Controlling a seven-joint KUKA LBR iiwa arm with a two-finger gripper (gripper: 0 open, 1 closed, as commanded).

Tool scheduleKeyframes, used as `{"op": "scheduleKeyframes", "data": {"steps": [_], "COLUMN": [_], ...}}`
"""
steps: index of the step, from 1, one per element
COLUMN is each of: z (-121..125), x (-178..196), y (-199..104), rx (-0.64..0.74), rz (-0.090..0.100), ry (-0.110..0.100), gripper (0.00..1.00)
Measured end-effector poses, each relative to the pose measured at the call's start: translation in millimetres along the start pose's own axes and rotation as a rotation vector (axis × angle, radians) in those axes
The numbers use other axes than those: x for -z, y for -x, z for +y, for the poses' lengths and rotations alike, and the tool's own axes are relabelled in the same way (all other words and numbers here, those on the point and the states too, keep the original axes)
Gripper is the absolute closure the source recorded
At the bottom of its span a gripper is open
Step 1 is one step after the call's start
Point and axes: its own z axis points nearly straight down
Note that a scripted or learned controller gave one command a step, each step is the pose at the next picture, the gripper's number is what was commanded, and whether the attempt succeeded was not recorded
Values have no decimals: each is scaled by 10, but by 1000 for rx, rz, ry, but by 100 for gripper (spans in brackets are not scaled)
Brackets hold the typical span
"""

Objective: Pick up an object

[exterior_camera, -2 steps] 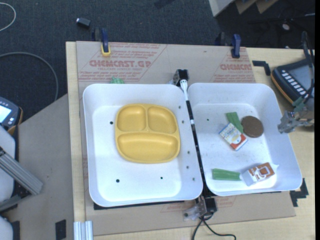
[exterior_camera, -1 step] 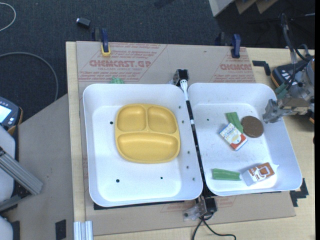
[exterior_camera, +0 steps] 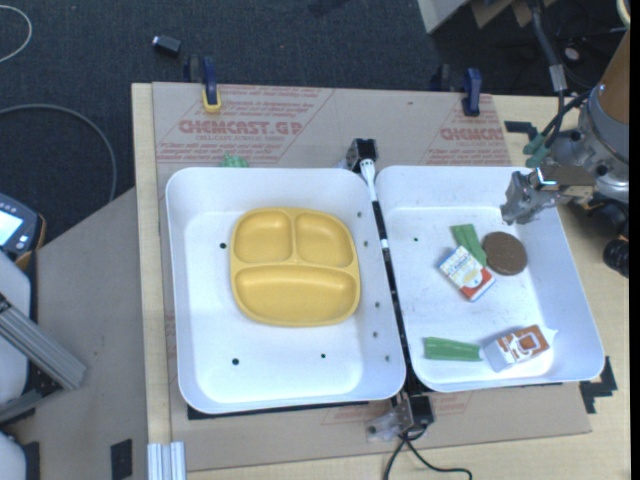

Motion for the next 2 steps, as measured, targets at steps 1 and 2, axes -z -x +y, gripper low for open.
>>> {"op": "scheduleKeyframes", "data": {"steps": [1,2], "z": [-316,-302], "x": [798,1173], "y": [-985,-1731], "rx": [4,2], "rz": [3,3], "ry": [4,0], "gripper": [100,100]}}
